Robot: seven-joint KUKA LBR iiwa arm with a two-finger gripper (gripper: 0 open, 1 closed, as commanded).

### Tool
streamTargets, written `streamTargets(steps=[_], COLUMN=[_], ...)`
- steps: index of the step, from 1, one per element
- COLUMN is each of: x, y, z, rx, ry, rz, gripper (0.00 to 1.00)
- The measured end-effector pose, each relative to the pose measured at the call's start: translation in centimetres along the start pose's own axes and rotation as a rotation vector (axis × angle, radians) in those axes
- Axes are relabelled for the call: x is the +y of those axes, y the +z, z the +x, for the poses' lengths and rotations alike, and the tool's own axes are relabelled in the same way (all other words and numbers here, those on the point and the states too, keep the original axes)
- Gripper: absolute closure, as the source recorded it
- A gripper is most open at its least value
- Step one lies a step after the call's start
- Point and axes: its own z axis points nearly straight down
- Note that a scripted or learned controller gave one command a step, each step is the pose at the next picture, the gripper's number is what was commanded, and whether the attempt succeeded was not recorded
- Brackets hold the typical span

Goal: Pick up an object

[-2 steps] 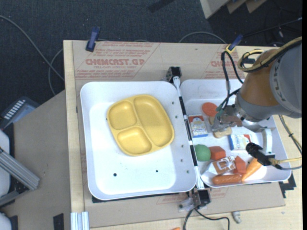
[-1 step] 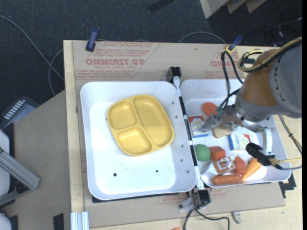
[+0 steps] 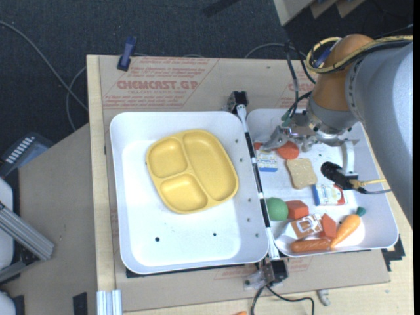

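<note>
From my remote station I log the following. The desk point(image 3: 164, 77) carries two shallow white bins side by side. The left bin point(image 3: 131, 195) holds a yellow divided plate point(image 3: 191, 170) with three compartments, lying flat near the bin's middle.

The right bin point(image 3: 380, 222) holds the small items. A red-orange round piece point(image 3: 287, 151) lies near the bin's upper left, with a tan slice of toast point(image 3: 302, 173) just below it. A small white and blue packet point(image 3: 266, 163) sits at the bin's left wall. Lower down I see a green round piece point(image 3: 277, 209) touching an orange-red block point(image 3: 297, 209), a small red and white carton point(image 3: 306, 226), a carrot point(image 3: 347, 230) lying at a slant, and a sausage point(image 3: 311, 245) along the bin's near edge. Another white, blue and red packet point(image 3: 329, 194) lies right of the toast.

The arm point(image 3: 367, 64) reaches in from the right, orange band uppermost. The pincer point(image 3: 283, 137) hangs over the upper left part of the right bin, just above the red-orange round piece (whether it touches, I cannot tell). Whether the pincer is apart or together I cannot tell. I see nothing gripped in it.
</note>
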Motion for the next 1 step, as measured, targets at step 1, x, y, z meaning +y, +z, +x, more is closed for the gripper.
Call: streamTargets(steps=[1], x=[0.07], y=[-1.03], z=[0.08], rx=[0.0], ry=[-0.001], rz=[-0.002], gripper=[1.0])
